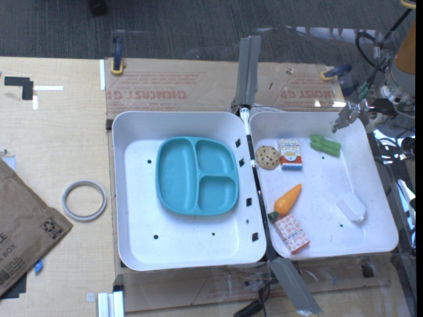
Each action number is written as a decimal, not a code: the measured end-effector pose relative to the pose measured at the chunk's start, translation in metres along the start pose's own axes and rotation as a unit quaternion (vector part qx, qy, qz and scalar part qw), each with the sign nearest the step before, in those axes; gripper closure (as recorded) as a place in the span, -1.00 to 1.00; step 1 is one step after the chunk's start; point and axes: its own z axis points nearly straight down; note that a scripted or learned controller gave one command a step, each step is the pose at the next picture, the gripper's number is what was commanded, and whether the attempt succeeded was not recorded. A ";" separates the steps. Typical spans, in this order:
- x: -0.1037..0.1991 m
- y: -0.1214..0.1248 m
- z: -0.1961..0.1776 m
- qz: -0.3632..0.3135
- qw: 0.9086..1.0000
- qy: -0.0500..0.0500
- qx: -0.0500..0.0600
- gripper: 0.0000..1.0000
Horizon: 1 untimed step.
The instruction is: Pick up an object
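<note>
Near the right bin's (370,243) far right corner, the gripper (348,116) is hovering; whether it is wide or narrow I cannot tell. Lying closest to it, just below and left, is a green pod-shaped toy (325,145), probably light, stiff and slightly slick, best pinched across its narrow middle. Further left of the pod are sitting a cookie (267,157) and small carton (289,154). Beyond the bins, pale wooden benchtop (53,131) is stretching away left.
</note>
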 end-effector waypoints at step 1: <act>-0.007 0.022 0.121 -0.137 0.990 0.007 0.004 -1.00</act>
